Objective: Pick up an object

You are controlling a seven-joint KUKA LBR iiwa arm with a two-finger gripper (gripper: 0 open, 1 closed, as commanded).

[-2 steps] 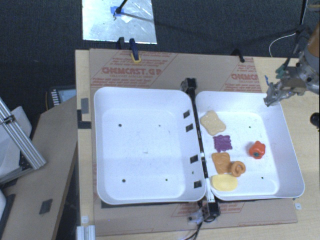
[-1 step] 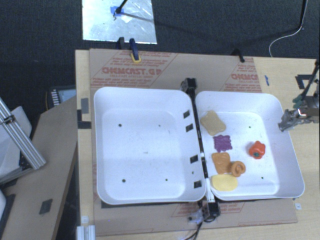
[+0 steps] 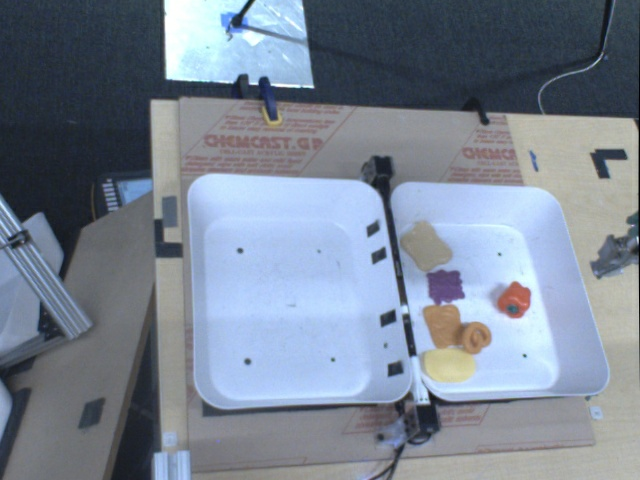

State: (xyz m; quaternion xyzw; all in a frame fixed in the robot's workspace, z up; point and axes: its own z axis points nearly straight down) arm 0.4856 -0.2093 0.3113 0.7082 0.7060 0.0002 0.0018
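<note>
Five small items lie in the right shallow white bin [image 3: 560, 268], clustered by its left wall: a tan bread-like slab [image 3: 427, 245], a purple flat piece [image 3: 446, 286], an orange chunk [image 3: 442, 322] touching an orange ring [image 3: 476, 337], and a yellow oval [image 3: 450, 366]. A red pepper-like toy [image 3: 514, 299] sits apart, further right. The grey metal gripper [image 3: 613, 255] is at the right edge, outside the bin, above the tabletop [image 3: 560, 138]; whether its jaws are open or closed cannot be told.

Dark carpet floor [image 3: 80, 58] around a tan bench [image 3: 560, 138], a shiny metal sheet [image 3: 238, 28] beyond it.
</note>
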